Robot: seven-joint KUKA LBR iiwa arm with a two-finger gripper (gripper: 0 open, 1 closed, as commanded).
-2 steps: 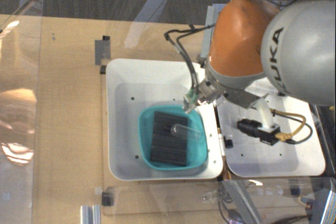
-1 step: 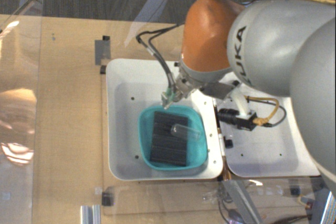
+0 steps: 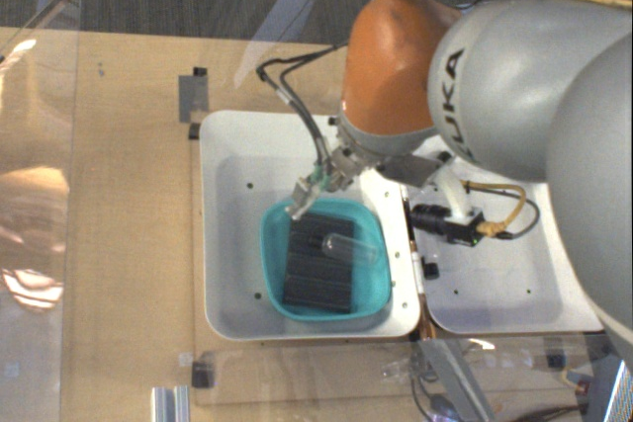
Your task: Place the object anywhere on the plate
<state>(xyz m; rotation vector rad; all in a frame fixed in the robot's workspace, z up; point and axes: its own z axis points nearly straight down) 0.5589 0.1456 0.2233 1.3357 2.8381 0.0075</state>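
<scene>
The grey arm [image 3: 524,74], with its orange band [image 3: 396,64], is reaching in from the right and is hanging over the seam between the two white bins. It is covering much of the right bin [image 3: 495,296]. Its end effector [image 3: 302,201] is pointing down and to the left into the left bin [image 3: 226,242], and its tip is sitting right at the upper-left rim of a teal plate [image 3: 374,296]. The tip is too small and blurred to judge, so I cannot tell whether the end effector is open or closed, and nothing is visibly being held.

The plate is lying in the lower half of the left bin, close to the bin's front and right walls. A black ridged block [image 3: 316,272] is lying flat on the plate, filling much of its middle and tilting slightly from the plate's edges. A faint, clear, glassy shape [image 3: 343,244] is showing over the block's upper right part; what it is cannot be made out. Both bins are resting on the pale wooden bench [image 3: 109,212].
</scene>
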